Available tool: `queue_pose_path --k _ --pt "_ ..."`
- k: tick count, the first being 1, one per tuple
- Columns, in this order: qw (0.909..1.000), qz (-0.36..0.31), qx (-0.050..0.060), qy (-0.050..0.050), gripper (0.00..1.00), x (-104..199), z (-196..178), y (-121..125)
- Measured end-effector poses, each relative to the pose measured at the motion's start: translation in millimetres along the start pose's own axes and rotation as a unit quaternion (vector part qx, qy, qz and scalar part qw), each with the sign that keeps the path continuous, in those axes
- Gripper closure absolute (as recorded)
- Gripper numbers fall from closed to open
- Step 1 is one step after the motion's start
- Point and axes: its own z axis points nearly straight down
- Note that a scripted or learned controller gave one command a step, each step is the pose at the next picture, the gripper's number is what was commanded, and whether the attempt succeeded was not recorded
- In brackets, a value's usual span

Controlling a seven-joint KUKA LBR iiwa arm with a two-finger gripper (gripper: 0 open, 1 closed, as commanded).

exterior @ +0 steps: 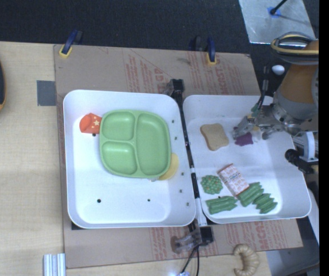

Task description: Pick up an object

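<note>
While a small purple object [244, 138] is lying in the upper part of the right bin [302, 203], the gripper [255, 129] is hanging directly over it, touching or nearly so; whether it is gripping the piece cannot be told. A tan bread slice [214, 136] is sitting just beside it, with green vegetables [242, 198] and a red-patterned packet [233, 179] lying nearer the front.

arm [295, 85]: big, round, grey tube
band [295, 43]: orange ring near the top, with a dark rim
wrist [291, 109]: silver-grey metal block under the tube
gripper [249, 130]: small grey metal parts, thin and pointy
cable [263, 91]: thin, dark, runs down the side
</note>
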Motion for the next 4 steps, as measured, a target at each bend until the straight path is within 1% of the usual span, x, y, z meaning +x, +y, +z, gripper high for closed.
queue_pose_path --k 1,2,3,4 --pt "1.0000 0.000 0.000 0.000 1.00 -1 -11 0" --pt "1.0000 0.000 0.001 0.000 0.00 -1 -10 0" --pt "1.0000 -0.001 0.000 0.001 0.00 -2 12 7" --pt "1.0000 -0.002 0.000 0.000 1.00 -3 0 8"
